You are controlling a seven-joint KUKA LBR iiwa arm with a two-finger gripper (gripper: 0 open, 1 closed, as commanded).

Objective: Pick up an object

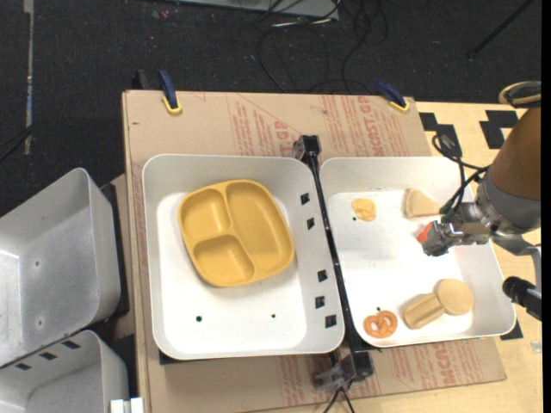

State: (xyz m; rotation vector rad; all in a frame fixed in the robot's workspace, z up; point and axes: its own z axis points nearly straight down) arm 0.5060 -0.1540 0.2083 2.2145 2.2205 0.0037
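My gripper (437, 234) hangs low over the right bin (389, 256), near that bin's right side. A small red thing (425, 231) shows at the gripper's left tip; I cannot tell whether it is held. A tan wedge (420, 203) lies just above and left of the gripper. A small yellow-orange piece (364, 209) sits further left. Near the front wall lie a tan mushroom-shaped block (440, 303) and an orange pretzel (380, 323).
The left bin (172, 317) holds a yellow divided plate (235, 231). A black divider (325, 256) runs between the bins. Grey tubs (52, 256) stand off the bench to the left. The arm (516, 179) comes in from the right edge.
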